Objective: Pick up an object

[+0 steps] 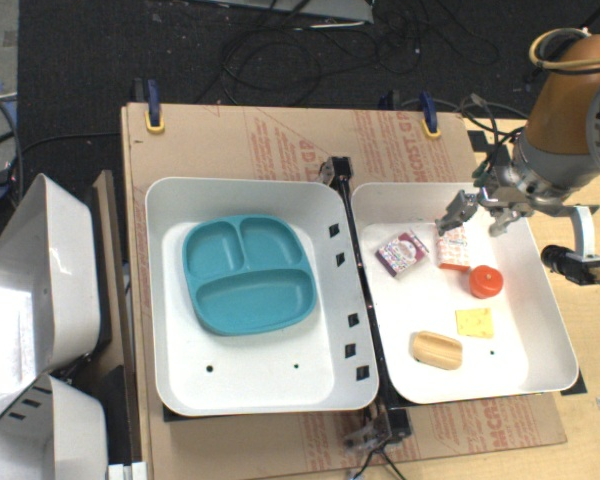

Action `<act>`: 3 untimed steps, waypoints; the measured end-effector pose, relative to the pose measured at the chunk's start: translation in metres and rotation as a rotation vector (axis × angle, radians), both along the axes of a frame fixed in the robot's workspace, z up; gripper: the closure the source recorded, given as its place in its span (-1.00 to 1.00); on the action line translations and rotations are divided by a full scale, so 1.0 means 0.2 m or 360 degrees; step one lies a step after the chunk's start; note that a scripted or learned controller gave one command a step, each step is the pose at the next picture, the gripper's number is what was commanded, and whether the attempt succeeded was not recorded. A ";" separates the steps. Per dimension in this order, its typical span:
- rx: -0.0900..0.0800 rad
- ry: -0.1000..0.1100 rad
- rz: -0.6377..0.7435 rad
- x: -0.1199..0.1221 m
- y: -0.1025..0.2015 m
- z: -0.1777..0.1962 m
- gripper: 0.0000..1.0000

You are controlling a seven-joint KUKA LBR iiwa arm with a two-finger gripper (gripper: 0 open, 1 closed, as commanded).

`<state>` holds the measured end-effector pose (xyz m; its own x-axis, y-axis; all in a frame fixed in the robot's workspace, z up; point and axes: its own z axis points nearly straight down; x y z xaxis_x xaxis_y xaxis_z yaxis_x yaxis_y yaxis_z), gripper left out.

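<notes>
The likeliest target is the small red-and-white carton (453,249), which lies in the upper middle of the right-hand shallow white bin (540,298); the two-finger gripper (480,211) hangs just above its upper end, fingers spread wide with nothing between them, one tip to the carton's left and the other off to its right. To do this step well, I judge the arm should centre the jaws over the carton's short width before it descends, since at present the gap looks offset toward the far end, and a close there could pinch a corner and tip the carton away.

Just beside it to the left lies a purple-and-white printed packet (401,253), near enough that the left finger could catch it on the way down; a red round cap-shaped piece (486,282) sits just below and right of the carton, so the right finger needs a clean drop too. Further toward the near edge are a flat yellow square (473,323) and a tan bun-shaped block (436,349), both well apart from the gripper and no hindrance.

The left-hand white bin (170,298) holds a teal divided plastic tray (248,274), far from the work; both bins rest on a brown cardboard sheet (270,143).
</notes>
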<state>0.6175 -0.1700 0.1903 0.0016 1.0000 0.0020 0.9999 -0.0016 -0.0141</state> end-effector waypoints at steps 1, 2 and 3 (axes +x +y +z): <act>-0.0004 -0.0023 0.0004 0.02 0.00 0.04 -1.00; -0.0002 -0.0014 0.0001 -0.04 0.01 -0.21 -1.00; -0.0008 -0.0030 0.0002 -0.03 0.00 -0.45 -1.00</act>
<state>0.6120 -0.1694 0.1000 0.0003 1.0000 -0.0032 1.0000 -0.0003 0.0048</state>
